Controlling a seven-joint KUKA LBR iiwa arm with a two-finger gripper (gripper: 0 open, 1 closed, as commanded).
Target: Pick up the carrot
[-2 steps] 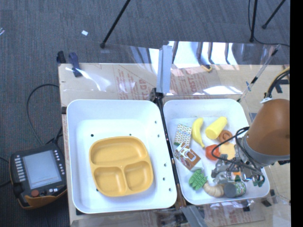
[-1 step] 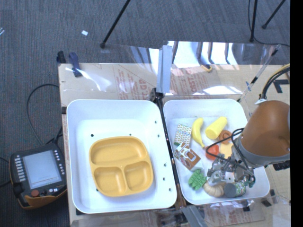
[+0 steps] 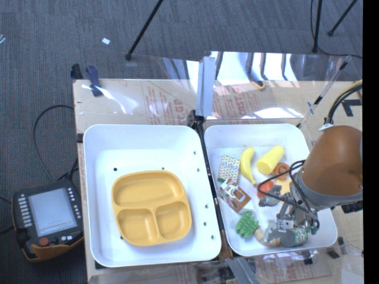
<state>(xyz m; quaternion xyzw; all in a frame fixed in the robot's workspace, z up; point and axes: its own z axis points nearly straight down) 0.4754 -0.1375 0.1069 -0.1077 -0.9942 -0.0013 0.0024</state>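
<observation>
The carrot seems to be the small orange piece [image 3: 280, 170] in the right bin [image 3: 260, 132], just right of a yellow cylinder [image 3: 270, 159]. The arm partly covers it. A red-orange piece [image 3: 266, 188] lies a little below and to its left. My gripper [image 3: 286, 223] is down in the bin's front right corner, below the orange piece and apart from it, over some small mixed items. The arm's orange band [image 3: 333, 161] hides the bin's right side.
The right bin also holds a banana [image 3: 247, 164], two patterned packets [image 3: 228, 168] [image 3: 234, 196] and a green toy [image 3: 246, 224]. A yellow divided plate [image 3: 152, 207] lies in the left bin [image 3: 100, 158]. A pendant [image 3: 48, 216] sits on the floor at left.
</observation>
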